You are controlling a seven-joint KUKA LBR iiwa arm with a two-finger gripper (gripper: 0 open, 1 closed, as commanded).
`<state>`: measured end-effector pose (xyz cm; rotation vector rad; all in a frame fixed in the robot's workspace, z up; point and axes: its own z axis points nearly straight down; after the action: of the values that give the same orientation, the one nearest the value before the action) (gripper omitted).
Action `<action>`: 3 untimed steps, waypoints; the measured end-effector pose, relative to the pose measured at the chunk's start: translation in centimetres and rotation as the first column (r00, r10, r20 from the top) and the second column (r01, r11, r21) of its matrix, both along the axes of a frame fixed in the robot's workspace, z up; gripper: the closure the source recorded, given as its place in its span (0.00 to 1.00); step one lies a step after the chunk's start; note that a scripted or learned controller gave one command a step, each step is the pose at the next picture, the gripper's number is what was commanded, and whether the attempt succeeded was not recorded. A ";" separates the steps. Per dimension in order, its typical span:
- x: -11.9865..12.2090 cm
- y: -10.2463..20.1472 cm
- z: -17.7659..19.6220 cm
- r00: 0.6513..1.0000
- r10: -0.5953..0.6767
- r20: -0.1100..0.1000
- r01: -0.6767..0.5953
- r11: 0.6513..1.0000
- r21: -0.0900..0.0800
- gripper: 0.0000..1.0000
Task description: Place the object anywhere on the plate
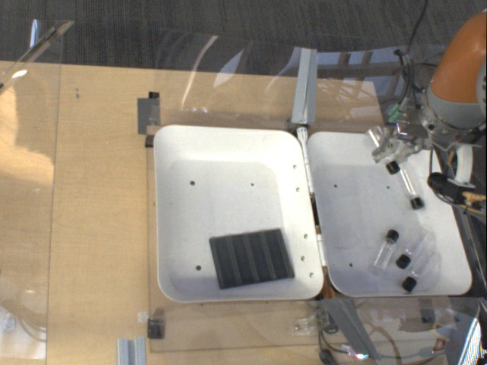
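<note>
Camera view: The table (84, 204) carries two shallow white bins side by side. The left bin (228, 147) holds a dark ribbed rectangular plate (251, 258), lying flat toward the bin's 5 o'clock area, slightly skewed against the bin walls.

The right bin (342, 196) holds several small clear vials with black caps. One vial (409, 190) lies near the middle of the bin toward 1 o'clock, its cap pointing to about 5 o'clock. A second vial (386, 248) lies toward 5 o'clock, with its cap at the 12 o'clock end. Two more clear vials (411, 268) lie just beside it, nearer the bin's 5 o'clock corner; their outlines are hard to separate.

The arm (460, 74) enters at 2 o'clock, its orange band visible. The gripper (389, 149) hangs over the right bin's 1 o'clock corner. Whether it is parted or closed cannot be told; a black cap shows just below it, but whether it is gripped is unclear.
</note>
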<state>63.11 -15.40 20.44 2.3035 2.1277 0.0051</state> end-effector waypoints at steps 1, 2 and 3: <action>3.9 9.6 -1.9 0.997 0.076 -0.001 -0.076 0.997 0.002 1.00; 3.8 16.7 -1.9 0.926 -0.378 -0.003 0.378 0.926 0.004 1.00; 3.8 19.9 -1.0 0.998 0.059 -0.002 -0.059 0.998 0.003 1.00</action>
<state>66.93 4.54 19.40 2.2420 2.1980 0.0060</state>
